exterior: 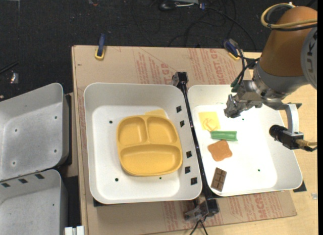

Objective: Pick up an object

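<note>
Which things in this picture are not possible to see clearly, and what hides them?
- Gripper, camera view: its fingers are too small and dark against the arm to tell open from shut.
- Yellow sheet in the left bin: mostly covered by the yellow tray.
- Arm: cut off by the right edge.
- Brown bar: too small to identify.

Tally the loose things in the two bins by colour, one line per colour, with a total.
Yellow: 2, the tray in the left bin and the yellow piece in the right bin
Green: 1, the green piece
Orange: 1, the orange piece
Brown: 1, the brown bar
Total: 5
</note>
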{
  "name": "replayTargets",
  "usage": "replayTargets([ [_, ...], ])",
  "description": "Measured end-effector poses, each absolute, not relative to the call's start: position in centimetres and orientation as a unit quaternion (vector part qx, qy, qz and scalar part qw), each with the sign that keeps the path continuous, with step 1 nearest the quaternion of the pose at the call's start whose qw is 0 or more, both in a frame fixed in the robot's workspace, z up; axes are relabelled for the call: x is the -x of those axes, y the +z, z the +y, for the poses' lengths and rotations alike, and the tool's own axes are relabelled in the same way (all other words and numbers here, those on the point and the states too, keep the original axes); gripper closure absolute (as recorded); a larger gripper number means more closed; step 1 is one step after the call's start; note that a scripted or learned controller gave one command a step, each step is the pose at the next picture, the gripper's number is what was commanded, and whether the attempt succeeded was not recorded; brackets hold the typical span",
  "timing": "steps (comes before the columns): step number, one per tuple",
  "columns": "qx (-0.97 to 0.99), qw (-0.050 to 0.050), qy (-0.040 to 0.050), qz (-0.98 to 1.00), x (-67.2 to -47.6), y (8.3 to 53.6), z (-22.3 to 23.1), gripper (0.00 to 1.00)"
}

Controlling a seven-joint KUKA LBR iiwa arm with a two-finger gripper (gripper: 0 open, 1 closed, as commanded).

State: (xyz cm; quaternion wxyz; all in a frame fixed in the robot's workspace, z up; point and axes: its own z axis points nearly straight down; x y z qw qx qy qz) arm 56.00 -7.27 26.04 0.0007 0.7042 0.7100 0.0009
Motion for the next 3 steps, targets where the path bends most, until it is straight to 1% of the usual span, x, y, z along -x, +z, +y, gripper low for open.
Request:
replayTargets([
  [1, -0.704, 0.0, 0.0009, 0.71, -56.7, 26.2, -1.5, 1.0],
  [2, -0.704, 0.0, 0.0012, 0.71, -58.3, 26.4, 3.3, 1.0],
  [3, -0.704, 0.0, 0.0005, 0.71, -59.4, 24.8, 9.2, 1.0],
])
